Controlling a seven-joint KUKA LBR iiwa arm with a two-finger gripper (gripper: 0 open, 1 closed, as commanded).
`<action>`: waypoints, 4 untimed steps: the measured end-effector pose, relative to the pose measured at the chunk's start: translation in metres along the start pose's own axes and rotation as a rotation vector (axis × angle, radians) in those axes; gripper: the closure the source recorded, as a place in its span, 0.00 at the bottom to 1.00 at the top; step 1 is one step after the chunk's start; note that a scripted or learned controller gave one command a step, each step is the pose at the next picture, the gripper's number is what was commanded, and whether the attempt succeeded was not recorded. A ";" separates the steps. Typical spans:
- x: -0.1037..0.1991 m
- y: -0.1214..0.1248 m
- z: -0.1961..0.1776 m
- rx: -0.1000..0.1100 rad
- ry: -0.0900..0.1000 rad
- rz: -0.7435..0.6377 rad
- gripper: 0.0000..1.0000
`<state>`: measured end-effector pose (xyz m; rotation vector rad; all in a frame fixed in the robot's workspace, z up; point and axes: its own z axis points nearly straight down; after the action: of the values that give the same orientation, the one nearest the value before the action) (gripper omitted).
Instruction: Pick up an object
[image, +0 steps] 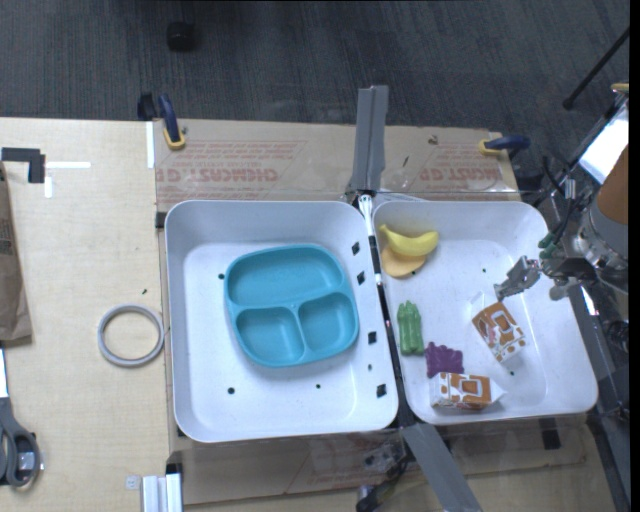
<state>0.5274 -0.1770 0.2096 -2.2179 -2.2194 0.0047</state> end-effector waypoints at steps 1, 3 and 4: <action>0.013 -0.022 0.064 -0.003 -0.001 -0.143 0.00; -0.004 0.003 0.118 -0.004 -0.001 -0.390 0.00; -0.019 -0.020 0.118 -0.005 -0.002 -0.580 0.00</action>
<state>0.5070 -0.1956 0.0918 -1.4918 -2.7645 -0.0006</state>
